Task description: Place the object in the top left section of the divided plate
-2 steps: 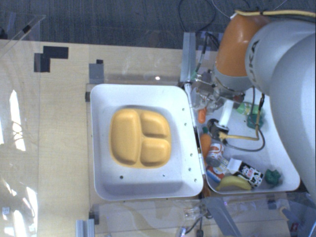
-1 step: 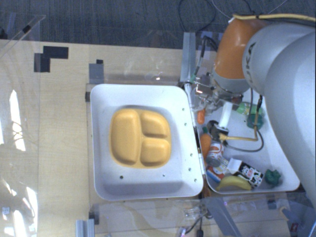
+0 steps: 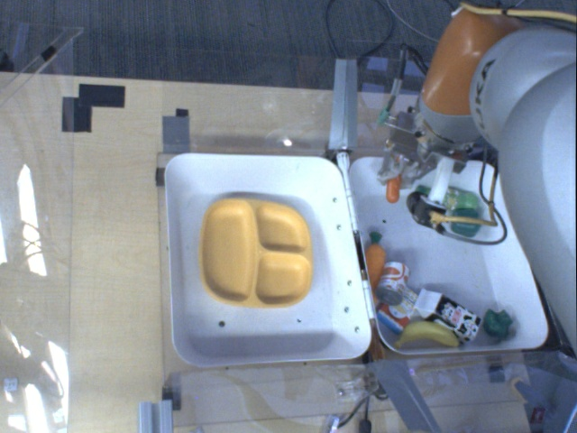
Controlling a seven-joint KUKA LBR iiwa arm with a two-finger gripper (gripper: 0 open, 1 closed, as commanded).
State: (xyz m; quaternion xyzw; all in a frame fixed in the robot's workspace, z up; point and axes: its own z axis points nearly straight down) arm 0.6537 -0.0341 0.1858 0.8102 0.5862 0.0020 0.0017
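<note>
Tool up over the back left corner of the right bin, closed on a small orange thing. Grips it only by the top end. Could lose it with one quick jerk. Would drop it back down by the carrot and the banana, or onto the wall between the two bins. Has to cross that wall to reach the left bin. Needs to stay high there, or might bump the wall and shake the orange thing loose. Farther out, in the left bin, the yellow divided plate, well apart from the tool, nothing in it yet. Must aim for the top left part, not the parts beside it. Easy to miss. Low ridges only between the parts. Better not to let go from high up: could send the orange thing rolling or hopping into the wrong part, or right off the plate.
</note>
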